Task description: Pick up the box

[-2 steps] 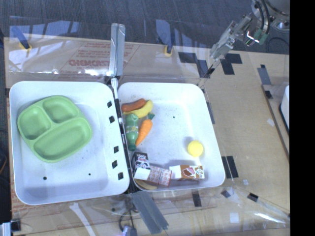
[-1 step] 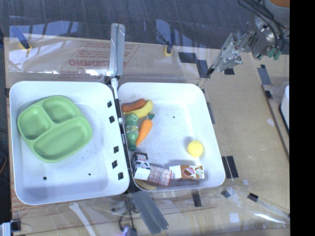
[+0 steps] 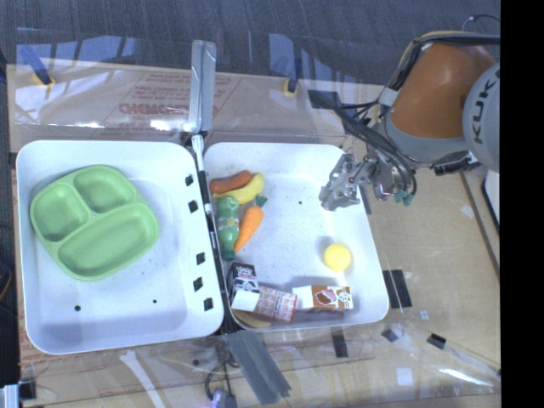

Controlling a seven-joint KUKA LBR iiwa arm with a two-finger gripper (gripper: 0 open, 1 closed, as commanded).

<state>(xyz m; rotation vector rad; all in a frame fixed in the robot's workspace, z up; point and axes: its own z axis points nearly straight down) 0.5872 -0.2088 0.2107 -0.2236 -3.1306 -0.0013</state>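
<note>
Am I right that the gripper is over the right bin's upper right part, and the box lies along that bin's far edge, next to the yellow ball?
Not quite. In the camera view the gripper is over the right bin's upper right part, but the box lies along that bin's near edge, not the far one, just below the yellow ball.

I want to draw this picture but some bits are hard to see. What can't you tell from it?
- Gripper, camera view: small and blurry over the right bin, so its fingers can't be read.
- Box: print too small to read.
- Items under the packets at the bin's near edge: partly covered, unclear.
- Green toy beside the carrot: too blurred to name.
- Arm: cut off by the right edge.
</note>
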